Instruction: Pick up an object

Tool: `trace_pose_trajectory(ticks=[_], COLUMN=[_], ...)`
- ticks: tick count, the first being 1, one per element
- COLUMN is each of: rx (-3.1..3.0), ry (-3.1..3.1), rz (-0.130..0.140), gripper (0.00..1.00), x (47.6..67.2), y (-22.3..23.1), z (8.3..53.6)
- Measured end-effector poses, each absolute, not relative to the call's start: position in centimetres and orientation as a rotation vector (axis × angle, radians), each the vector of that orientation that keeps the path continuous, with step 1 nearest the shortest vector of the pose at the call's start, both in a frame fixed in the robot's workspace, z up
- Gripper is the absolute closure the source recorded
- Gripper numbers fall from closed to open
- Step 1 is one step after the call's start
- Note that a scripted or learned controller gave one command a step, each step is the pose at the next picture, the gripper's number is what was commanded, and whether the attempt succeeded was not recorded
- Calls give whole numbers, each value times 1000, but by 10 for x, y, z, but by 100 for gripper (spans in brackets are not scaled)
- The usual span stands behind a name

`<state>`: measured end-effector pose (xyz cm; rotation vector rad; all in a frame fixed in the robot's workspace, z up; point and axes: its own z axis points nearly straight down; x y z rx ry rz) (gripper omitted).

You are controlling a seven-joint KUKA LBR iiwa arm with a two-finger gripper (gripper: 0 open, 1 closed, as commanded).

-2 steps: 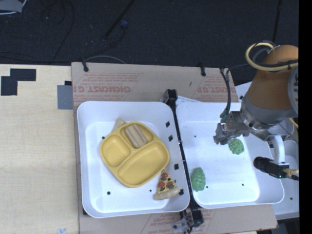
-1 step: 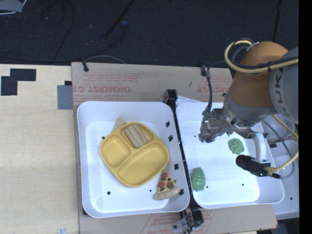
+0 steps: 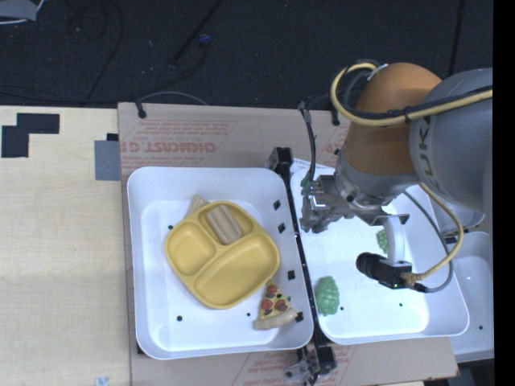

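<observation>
Right, I have the arm reaching over the right bin (image 3: 451,328), with the gripper (image 3: 315,213) low near that bin's left wall, close to the divider between the 2 bins. I cannot tell from this slant how the gripper is set; the wrist housing hides most of it, and I see nothing held in it.

Candidates for the pick: a green lumpy toy (image 3: 327,294) lies in the right bin near its front-left corner, well apart from the gripper. Another small green piece (image 3: 383,237) sits just beside the arm's white bracket. In the left bin (image 3: 153,312) there is a yellow divided plate (image 3: 224,256) with a tan piece (image 3: 224,224) in 1 compartment, and a pizza slice toy (image 3: 274,306) just beside the plate's front edge.

I judge the green lumpy toy the easiest target. To do it well, I would centre over it before descending and keep off the bin wall.
</observation>
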<state>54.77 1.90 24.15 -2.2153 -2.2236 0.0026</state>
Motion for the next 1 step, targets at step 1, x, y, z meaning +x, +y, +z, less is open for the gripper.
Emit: trace_pose_trajectory(ticks=[1], rx=[-2217], ry=[-2221], rz=[5], gripper=[100], x=[539], y=[77], z=[231])
